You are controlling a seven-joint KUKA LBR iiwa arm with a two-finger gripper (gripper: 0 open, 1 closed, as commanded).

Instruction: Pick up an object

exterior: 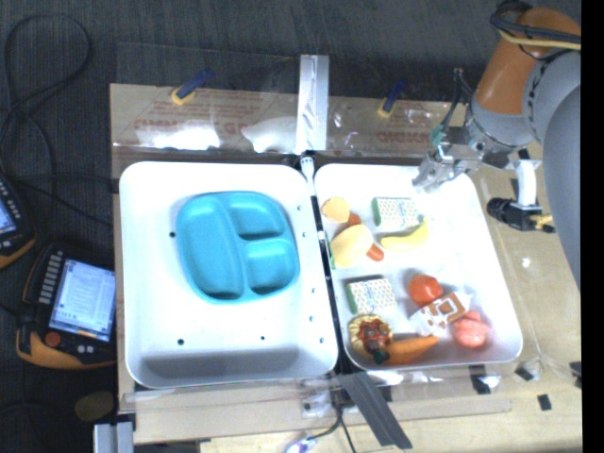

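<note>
On inspection, the bench carried two shallow white bins side by side. The left bin (151, 328) held a blue divided tray (238, 243), lying flat toward the bin's far half, with three compartments visible. The right bin (491, 253) held the loose objects available for picking. Near its far left corner lay a small yellow-orange piece (334, 208) with a pale yellow rounded item (349, 244) just beside it and a small orange-red bit (375, 251) touching that item's right side. A green-and-white patterned box (394, 211) sat toward the far middle, with a banana (406, 238) lying against its near edge. A second green-and-white box (372, 295) lay near the centre of the bin. To its right sat a red tomato-like item (424, 288), a red-and-white carton (444, 311) and a pink rounded item (471, 330), these three close together at the near right. Along the near wall rested a dark round item with mixed colours (369, 332) and a carrot (411, 348), touching one another. The gripper (436, 171) was positioned over the far right corner of the right bin, at the end of the grey arm (557, 111) with its orange band, and apart from all of the objects. Its finger spread could not be determined at this angle, and no object was seen in its grasp. A handheld pendant (75, 300) lay on the floor left of the bench.
</note>
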